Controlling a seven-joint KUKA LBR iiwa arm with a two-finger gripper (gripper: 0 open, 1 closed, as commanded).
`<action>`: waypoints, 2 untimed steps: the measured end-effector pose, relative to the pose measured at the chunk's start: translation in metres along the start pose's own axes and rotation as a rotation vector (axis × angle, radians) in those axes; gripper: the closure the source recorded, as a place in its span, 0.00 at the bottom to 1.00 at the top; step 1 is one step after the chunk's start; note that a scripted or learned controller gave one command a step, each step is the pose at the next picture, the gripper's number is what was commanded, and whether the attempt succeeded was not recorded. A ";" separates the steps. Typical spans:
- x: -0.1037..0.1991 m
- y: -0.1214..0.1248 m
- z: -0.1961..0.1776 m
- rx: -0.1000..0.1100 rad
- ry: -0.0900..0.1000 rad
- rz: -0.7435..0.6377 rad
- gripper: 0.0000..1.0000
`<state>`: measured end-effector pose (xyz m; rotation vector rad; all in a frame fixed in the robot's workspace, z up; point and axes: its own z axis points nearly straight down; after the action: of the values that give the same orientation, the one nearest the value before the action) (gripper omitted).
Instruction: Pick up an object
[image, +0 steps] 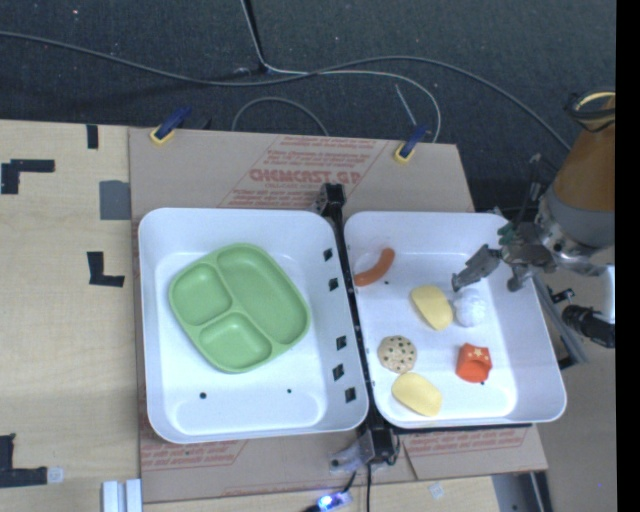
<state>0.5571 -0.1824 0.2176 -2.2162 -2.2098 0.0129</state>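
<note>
In the right bin (530, 395) you have six small objects to choose from, all lying loose and apart except two. A curved orange-brown sausage (375, 267) lies near the bin's upper left corner. A pale yellow lump (432, 307) sits near the middle, with a white ball (470, 310) just beside it on its right. Below these you see a round speckled cookie (397, 351), a red-orange pepper-like piece (474, 363), and a second yellow lump (417, 394) nearest the front wall.
</note>
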 end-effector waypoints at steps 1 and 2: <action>0.000 0.003 -0.007 -0.012 -0.003 -0.004 0.00; 0.004 0.005 0.057 -0.007 -0.002 -0.004 0.00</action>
<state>0.5610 -0.1788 0.1603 -2.2163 -2.2189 0.0069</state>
